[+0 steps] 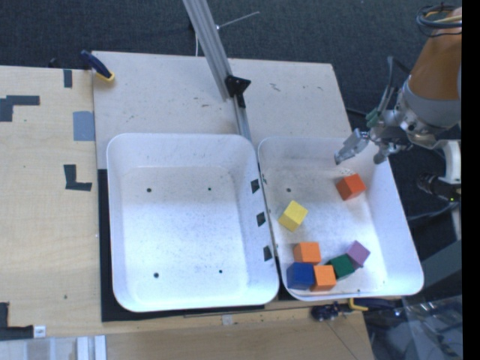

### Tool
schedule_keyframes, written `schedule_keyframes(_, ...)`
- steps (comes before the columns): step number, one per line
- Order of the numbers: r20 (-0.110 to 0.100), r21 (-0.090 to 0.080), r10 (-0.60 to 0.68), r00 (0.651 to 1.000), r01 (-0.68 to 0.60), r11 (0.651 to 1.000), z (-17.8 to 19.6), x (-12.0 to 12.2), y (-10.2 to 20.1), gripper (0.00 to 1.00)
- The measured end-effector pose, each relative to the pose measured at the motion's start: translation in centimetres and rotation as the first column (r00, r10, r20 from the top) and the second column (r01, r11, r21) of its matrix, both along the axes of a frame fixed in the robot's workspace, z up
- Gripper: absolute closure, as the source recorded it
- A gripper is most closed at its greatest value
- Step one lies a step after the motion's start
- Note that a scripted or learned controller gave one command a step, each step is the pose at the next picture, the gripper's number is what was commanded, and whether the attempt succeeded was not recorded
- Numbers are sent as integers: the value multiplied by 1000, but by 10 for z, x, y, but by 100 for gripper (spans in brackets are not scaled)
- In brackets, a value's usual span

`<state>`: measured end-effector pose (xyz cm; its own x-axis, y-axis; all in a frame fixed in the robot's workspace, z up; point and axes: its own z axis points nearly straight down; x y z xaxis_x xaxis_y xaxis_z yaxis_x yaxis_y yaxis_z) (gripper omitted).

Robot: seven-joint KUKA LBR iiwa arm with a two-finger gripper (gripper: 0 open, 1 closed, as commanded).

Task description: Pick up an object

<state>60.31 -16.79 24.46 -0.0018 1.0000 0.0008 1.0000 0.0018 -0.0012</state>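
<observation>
Inside right bin, coloured blocks, hand above

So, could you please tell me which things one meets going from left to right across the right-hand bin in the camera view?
Small yellow cube → dark blue cube → green block → reddish-orange cube → purple cube. The two orange cubes by the blue one overlap it in the order, so I leave them out.

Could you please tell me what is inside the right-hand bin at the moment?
The right bin holds six blocks: red-orange, yellow, two orange, blue, green and purple. Nothing visibly lies hidden beneath them.
</observation>
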Motion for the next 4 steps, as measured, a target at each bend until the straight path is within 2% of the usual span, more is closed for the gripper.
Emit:
schedule_keyframes(1,0,0,0,1000,0,1000,0,0,0,0)
schedule_keyframes(2,-6,-1,-1,1000,1,1000,-60,1,-8,0)
schedule_keyframes(3,-5,-1,-1,1000,1,1000,-105,-4,-9,0)
schedule_keyframes(4,19,-9,-1,1000,1,1000,-125,1,-12,0)
